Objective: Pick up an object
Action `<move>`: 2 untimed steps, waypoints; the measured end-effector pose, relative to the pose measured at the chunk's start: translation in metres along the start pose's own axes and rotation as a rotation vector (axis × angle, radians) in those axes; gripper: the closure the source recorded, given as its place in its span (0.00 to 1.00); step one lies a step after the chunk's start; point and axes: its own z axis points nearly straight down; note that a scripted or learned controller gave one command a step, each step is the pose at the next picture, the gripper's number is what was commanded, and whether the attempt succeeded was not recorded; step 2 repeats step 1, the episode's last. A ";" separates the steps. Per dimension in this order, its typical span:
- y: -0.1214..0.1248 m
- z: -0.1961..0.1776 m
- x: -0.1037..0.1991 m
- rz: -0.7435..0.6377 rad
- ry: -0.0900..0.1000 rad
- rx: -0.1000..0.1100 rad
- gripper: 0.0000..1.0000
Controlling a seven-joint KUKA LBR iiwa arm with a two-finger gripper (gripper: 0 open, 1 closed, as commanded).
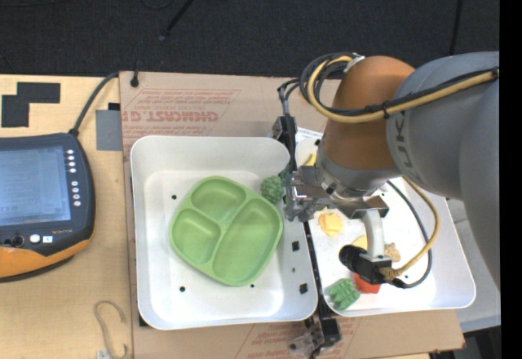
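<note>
The arm reaches over the right bin (457,284), its gripper (295,196) near the wall between the 2 bins; whether it is open I cannot tell. A green divided plate (227,228) lies in the left bin (155,268). A yellow piece (330,223), a red piece (369,285) and a green block (343,294) lie in the right bin.
</note>
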 end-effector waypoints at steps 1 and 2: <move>-0.009 -0.008 -0.013 0.000 0.001 -0.001 1.00; -0.009 -0.008 -0.013 0.000 0.001 -0.001 1.00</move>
